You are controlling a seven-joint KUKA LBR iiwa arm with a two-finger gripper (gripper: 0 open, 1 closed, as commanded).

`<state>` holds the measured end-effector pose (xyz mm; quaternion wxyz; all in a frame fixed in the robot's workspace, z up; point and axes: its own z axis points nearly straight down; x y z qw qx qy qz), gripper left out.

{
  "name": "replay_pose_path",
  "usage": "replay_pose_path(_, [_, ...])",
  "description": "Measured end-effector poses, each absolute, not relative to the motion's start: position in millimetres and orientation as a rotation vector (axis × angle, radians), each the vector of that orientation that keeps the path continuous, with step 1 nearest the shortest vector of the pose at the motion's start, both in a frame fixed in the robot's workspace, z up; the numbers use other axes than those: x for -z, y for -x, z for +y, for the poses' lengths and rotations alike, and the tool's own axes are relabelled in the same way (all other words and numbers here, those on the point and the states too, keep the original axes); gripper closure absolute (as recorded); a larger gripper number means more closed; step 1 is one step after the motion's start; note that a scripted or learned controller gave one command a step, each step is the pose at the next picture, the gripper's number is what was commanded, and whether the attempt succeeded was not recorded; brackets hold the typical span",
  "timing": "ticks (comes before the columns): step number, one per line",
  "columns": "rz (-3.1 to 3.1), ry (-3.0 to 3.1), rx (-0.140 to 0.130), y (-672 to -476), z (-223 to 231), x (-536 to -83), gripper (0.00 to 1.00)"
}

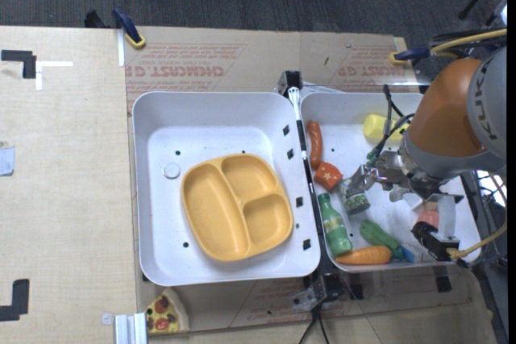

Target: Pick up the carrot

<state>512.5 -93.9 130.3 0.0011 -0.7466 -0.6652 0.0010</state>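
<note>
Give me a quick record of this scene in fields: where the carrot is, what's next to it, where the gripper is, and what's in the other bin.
carrot: lying at the near edge of the right bin
neighbours: green bottle to its left, green vegetable just above it
gripper: over the right bin's middle, apart from the carrot
left bin: holds a yellow divided plate
task status: carrot not yet picked up

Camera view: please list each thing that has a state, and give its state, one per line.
Carrot: lying flat by the near wall of the right bin, not held.
Green bottle: lying on its side.
Sausage: lying flat by the bin's left wall.
Yellow tray: right way up in the left bin.
Gripper: low over the right bin, away from the carrot.
</note>
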Motion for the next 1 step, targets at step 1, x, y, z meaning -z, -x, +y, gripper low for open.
replay_pose_path(1, [-1.933,2.481,-0.001,-480.3,-56.9,-340.5,0.0])
